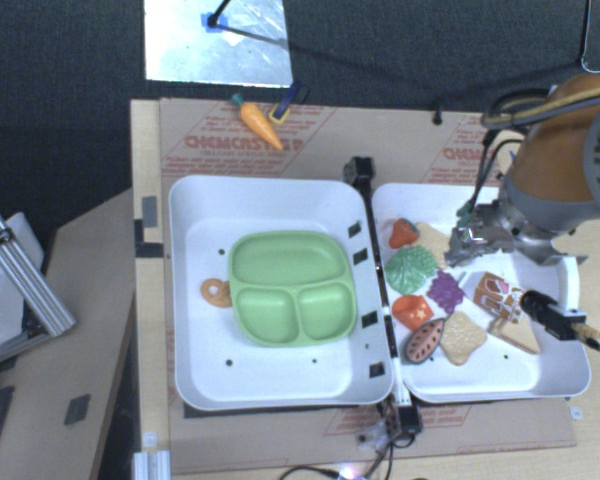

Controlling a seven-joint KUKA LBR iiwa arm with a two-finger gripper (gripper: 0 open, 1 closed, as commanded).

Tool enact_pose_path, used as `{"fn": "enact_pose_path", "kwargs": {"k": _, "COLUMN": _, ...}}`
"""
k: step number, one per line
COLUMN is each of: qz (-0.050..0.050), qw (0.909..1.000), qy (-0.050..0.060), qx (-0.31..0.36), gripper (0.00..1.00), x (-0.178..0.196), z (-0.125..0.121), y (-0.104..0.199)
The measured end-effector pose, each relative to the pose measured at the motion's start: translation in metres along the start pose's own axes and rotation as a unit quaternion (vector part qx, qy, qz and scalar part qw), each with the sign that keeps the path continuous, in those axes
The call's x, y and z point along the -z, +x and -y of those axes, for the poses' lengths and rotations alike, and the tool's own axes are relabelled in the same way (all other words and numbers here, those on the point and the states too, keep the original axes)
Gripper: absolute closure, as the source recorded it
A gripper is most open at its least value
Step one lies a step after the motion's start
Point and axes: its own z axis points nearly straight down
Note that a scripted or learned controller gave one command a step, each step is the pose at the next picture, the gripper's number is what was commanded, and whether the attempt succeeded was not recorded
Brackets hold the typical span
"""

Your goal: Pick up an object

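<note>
The approach step is judged to be in hand: nothing has been lifted yet. The gripper [467, 240] is seen low over the right bin [565, 373], at its upper middle, with the arm [560, 158] reaching in from the right. Whether the jaws are wide or narrow cannot be told; the metal parts there are too small and blurred, and nothing is seen held between them.

The pickable things are gathered in the right bin. Just left of the gripper lies a strawberry [403, 233], and below that a lettuce [411, 268]. A purple bunch of grapes [445, 290] lies just beside the lettuce, below the gripper. Further down are a red tomato [412, 310], a dark oval piece [424, 340], a slice of bread [462, 337] and a brown patterned piece [495, 293]. These lie close together, several touching.

In the left bin [195, 368] a green tray [290, 288] is set, with a small pretzel [216, 292] beside it. A carrot [260, 125] lies on the bench [380, 133] outside both bins.

For the next move, one target has to be settled on; the strawberry and the grapes are judged nearest. The jaws should be lowered around that piece alone, since crowding by its neighbours could spoil the grasp.
</note>
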Motion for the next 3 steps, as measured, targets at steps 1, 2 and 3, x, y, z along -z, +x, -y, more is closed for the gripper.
{"fn": "enact_pose_path", "kwargs": {"k": 1, "qz": 0.000, "qw": 1.0000, "qy": 0.001, "qx": 0.000, "gripper": 1.00, "x": 0.020, "z": -0.001, "y": 0.000}}
{"fn": "enact_pose_path", "kwargs": {"k": 2, "qz": -0.001, "qw": 1.0000, "qy": 0.001, "qx": 0.002, "gripper": 1.00, "x": 0.011, "z": -0.019, "y": 0.047}}
{"fn": "enact_pose_path", "kwargs": {"k": 3, "qz": -0.001, "qw": 1.0000, "qy": 0.001, "qx": 0.001, "gripper": 1.00, "x": 0.029, "z": -0.038, "y": 0.068}}
